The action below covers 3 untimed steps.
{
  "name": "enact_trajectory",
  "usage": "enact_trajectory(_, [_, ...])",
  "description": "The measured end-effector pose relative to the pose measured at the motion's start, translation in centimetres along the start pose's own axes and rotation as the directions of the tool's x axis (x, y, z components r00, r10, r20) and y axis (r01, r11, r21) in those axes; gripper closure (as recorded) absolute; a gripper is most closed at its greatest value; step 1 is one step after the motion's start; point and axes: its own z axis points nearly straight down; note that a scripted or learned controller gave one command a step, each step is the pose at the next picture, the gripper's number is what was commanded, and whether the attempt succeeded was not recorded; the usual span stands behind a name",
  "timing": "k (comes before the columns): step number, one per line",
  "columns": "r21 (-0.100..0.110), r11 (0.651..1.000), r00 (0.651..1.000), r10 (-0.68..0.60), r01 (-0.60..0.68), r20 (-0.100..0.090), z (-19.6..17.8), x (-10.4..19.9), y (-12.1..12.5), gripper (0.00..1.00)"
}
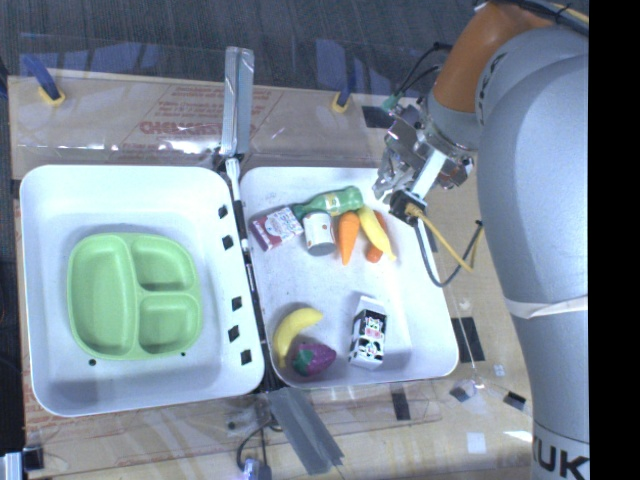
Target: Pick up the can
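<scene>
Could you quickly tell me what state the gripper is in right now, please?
Gripper: above the right bin's back edge; open or closed cannot be told.

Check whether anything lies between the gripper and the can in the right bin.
Partly. The gripper hangs over the right bin's upper right. The can lies to its left, with the green bottle along its top and the carrot and a yellow toy on the side facing the gripper. From straight above, the can is uncovered.

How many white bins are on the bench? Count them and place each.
2. The left bin holds a green divided tray; the right bin holds the food items, near the hand.
</scene>
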Motion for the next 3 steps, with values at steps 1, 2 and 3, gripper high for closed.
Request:
enact_trajectory(1, [-0.005, 0.997, 0.997, 0.081, -0.081, -0.003, 12.4, -0.7, -3.2, 1.00])
enact_trajectory(2, [-0.001, 0.994, 0.994, 0.108, -0.108, 0.000, -2.9, 3.3, -1.6, 1.00])
enact_trajectory(3, [0.003, 1.000, 1.000, -0.001, 0.001, 0.003, 4.1, 2.7, -5.4, 1.00])
